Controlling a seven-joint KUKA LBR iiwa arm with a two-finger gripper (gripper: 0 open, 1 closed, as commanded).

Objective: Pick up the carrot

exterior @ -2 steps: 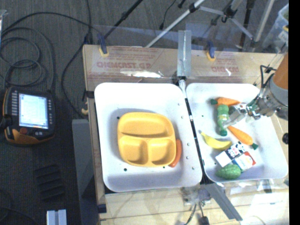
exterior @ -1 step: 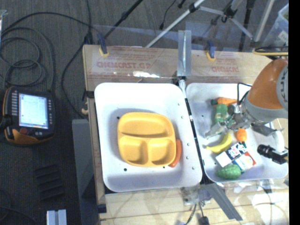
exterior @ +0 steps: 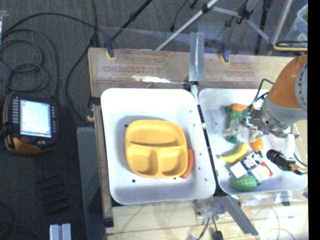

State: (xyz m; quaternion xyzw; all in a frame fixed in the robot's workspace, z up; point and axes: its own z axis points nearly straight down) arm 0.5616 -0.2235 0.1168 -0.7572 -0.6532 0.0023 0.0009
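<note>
Gripper (exterior: pixel 248 124) low in right bin (exterior: pixel 300 185); whether spread or closed, you cannot tell, wrist clutter masks it. Carrot (exterior: pixel 238 107): likely orange piece with green top, just beyond gripper, toward bin's far-left corner. Expect light, stiff, smooth, tapered body, so slippery. Pinch across thick orange mid-body, not leaves. Banana (exterior: pixel 234 153) nearby, apart

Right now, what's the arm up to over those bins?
The KUKA arm reaches in from the right, its gripper low over the right bin, among a banana, a green toy and a small carton. An orange piece, likely the carrot, lies just beside the gripper; nothing shows between its fingers. The left bin holds a yellow divided tray.
</note>
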